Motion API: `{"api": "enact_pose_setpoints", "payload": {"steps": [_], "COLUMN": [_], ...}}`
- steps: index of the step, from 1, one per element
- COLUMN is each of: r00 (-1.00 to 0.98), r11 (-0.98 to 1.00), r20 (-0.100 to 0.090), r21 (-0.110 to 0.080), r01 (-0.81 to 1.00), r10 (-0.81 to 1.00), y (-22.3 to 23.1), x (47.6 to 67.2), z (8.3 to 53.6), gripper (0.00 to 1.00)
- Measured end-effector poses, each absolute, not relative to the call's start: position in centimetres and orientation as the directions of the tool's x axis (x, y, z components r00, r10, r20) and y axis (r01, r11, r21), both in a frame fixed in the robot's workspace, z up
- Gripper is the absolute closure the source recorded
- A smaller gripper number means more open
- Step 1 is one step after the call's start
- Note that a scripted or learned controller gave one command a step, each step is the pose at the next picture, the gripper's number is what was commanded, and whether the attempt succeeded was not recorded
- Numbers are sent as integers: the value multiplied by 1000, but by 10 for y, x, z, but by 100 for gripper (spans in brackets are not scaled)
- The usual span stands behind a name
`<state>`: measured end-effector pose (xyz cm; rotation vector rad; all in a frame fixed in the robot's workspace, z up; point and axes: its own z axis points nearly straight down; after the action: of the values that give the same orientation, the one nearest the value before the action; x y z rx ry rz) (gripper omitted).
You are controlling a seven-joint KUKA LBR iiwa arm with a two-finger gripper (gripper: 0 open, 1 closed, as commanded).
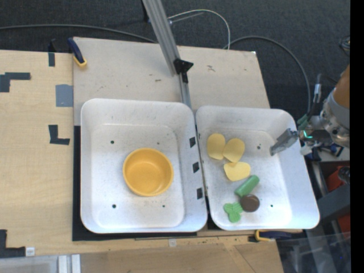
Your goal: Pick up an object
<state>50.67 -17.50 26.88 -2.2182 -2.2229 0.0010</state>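
Note:
The right bin (296,203) holds three pale yellow chip-like pieces (227,151), a green cylinder (247,185), a brown round piece (249,203) and a small green piece (232,211), grouped in its left half. My gripper (282,141) hangs over the right side of this bin, near its right wall, roughly 60 px to the right of the yellow pieces. It touches none of the objects, and nothing shows in its grasp. The arm's wrist (335,115) sits just outside the bin at the frame's right.
The left bin (96,118) holds a yellow bowl (148,171). A grey metal pole (165,30) slants down to the divide between the bins. Cables (267,44) loop on the dark floor behind. A wooden bench top (34,124) lies at the left.

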Motion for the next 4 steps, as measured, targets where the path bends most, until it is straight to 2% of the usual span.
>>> {"api": "enact_pose_setpoints", "payload": {"steps": [1, 2, 3, 4], "r00": [-1, -1, -1, -2], "r11": [1, 1, 1, 2], "r20": [2, 2, 1, 2], "r21": [-8, -8, -7, -5], "r01": [1000, 1000, 1000, 1000], "r10": [1000, 1000, 1000, 1000], "y": [-178, -173, -171, -171], "x": [509, 515, 513, 514], "z": [205, 145, 91, 104], "gripper": [0, 0, 0, 100]}}
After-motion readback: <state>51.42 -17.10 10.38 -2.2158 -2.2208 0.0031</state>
